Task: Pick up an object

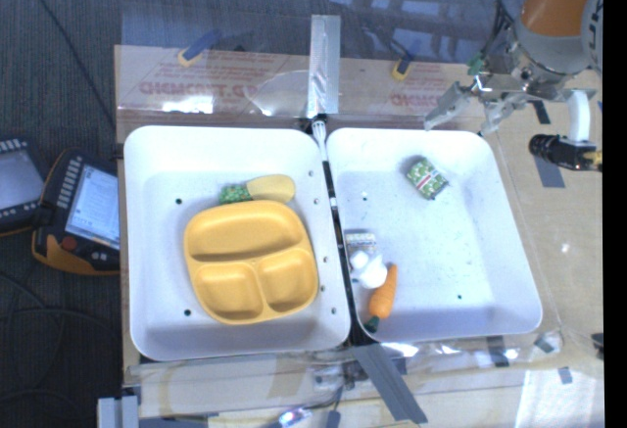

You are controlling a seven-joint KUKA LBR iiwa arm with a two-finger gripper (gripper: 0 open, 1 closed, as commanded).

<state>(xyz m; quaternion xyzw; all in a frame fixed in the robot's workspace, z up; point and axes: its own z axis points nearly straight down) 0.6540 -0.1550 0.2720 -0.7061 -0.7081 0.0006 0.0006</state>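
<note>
A: Your gripper (468, 110) is up at the far right corner, hanging just past the back rim of the right bin (509, 250). The two fingers are splayed apart, nothing between them.

B: And what's there to grab?

A: Nearest to you is the green packet (427, 177), in the bin just below and a touch left of the gripper, lying tilted. Well apart from you, down at the bin's near left corner, you've got a carrot (383, 291) on a slant, touching a small white piece (368, 268), with a little silvery item (360, 240) right behind that.

B: Left bin?

A: Further still, across the divider. A yellow tray (252, 258) with three compartments takes up the middle of the left bin (157, 250). A pale yellow piece (270, 187) sits at its back edge, a bit of green (234, 193) beside that.
</note>
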